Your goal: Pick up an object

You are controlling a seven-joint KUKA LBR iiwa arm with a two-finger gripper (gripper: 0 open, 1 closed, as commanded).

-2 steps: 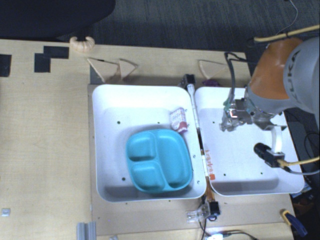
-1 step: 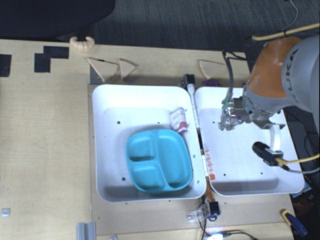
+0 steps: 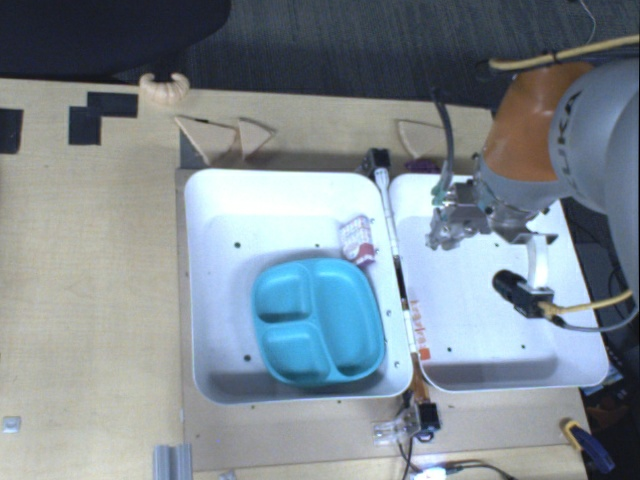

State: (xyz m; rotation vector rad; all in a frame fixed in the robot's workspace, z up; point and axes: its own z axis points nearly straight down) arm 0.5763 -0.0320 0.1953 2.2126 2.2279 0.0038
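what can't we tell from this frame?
- Gripper finger state: too small and blurred, seen from above over the right bin.
- Small packet label: too blurred to read.
- Left bin floor under the blue divided plate: covered by it.

The two bins (image 3: 215, 268) are white, and the bench (image 3: 90, 288) around them is a pale wood colour with a few black squares at the far left. In the left bin lies a bright blue plate (image 3: 318, 320), and just beyond it a small white and red packet (image 3: 357, 238). The arm (image 3: 560, 128) on the right is grey with an orange band.
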